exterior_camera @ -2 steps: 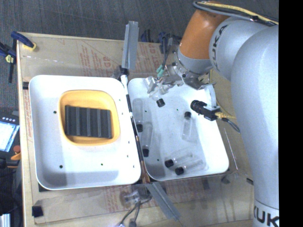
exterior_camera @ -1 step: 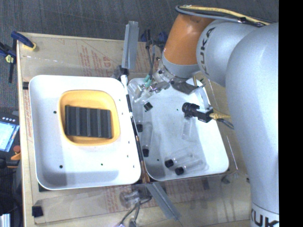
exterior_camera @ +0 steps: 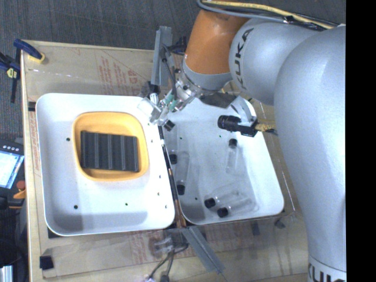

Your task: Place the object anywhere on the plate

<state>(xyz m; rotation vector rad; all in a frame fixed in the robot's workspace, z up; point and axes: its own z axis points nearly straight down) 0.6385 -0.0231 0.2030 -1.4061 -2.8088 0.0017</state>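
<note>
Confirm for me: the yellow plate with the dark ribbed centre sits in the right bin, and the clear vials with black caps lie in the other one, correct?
Not quite. The camera view shows the yellow plate in the left bin; the clear vials with black caps lie in the right bin. The rest stands.

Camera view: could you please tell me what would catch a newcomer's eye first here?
The bulky grey arm with an orange band dominates the upper right. Its gripper hangs over the seam between the bins. In the left white bin sits a yellow-rimmed square plate with a dark ribbed centre; small clear black-capped vials lie in the right bin.
</note>
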